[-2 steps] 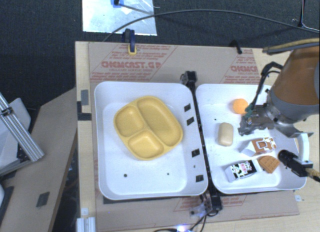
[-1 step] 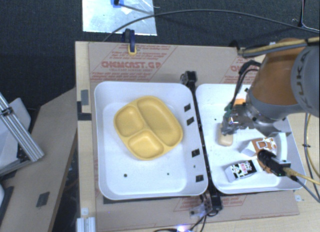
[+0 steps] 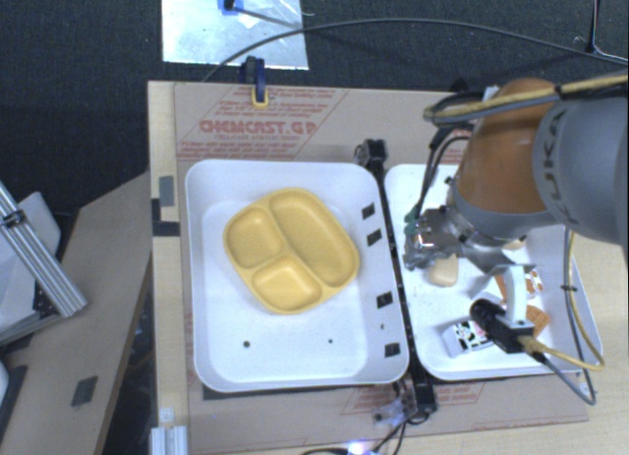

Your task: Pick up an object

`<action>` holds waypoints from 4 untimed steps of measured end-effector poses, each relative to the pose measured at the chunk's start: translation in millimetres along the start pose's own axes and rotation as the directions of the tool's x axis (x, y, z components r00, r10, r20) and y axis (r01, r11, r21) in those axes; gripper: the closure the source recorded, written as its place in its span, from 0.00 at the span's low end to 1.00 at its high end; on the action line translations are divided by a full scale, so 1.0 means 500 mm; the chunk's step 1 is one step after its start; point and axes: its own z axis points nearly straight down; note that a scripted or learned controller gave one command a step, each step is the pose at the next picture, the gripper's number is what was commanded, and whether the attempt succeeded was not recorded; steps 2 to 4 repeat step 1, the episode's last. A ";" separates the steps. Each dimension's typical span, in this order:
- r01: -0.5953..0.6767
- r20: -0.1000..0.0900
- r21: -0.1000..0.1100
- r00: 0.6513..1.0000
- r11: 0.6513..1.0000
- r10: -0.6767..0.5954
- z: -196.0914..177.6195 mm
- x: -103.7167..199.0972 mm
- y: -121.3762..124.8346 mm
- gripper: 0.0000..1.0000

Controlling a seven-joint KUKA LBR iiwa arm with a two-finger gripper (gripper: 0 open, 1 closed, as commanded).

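**Visitor:** Where's the arm just now?

**Onlooker:** The grey arm (image 3: 550,168) leans in over the right bin (image 3: 437,350), and its bulk covers most of the back half. The gripper (image 3: 425,244) hangs low by that bin's left wall, roughly halfway along it.

**Visitor:** Has it got hold of anything?

**Onlooker:** I can't tell from here. The wrist is in the way, so I can't say whether it's open or shut, or whether anything is in it.

**Visitor:** What's closest to it?

**Onlooker:** A pale lump (image 3: 444,272) lies on the bin floor just beside the gripper, on the side toward the front edge. It may be touching, but the view is too poor to be sure.

**Visitor:** Anything else in that bin?

**Onlooker:** There are a couple of orange pieces (image 3: 538,317) toward the front right corner, partly under the arm. A small white box (image 3: 460,337) with dark print sits near the front edge, closer to the left wall.

**Visitor:** And the other bin?

**Onlooker:** The left bin (image 3: 295,345) holds a yellow dish (image 3: 290,247) with three compartments. It lies flat around the middle, a little nearer the back edge, turned askew to the walls and well apart from the gripper.
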 end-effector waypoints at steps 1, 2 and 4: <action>0.001 -0.001 -0.001 1.000 1.000 -0.001 0.008 0.115 0.009 1.00; 0.001 -0.001 -0.001 1.000 1.000 -0.001 0.008 0.115 0.009 1.00; 0.001 -0.001 -0.001 1.000 1.000 -0.001 0.008 0.115 0.009 1.00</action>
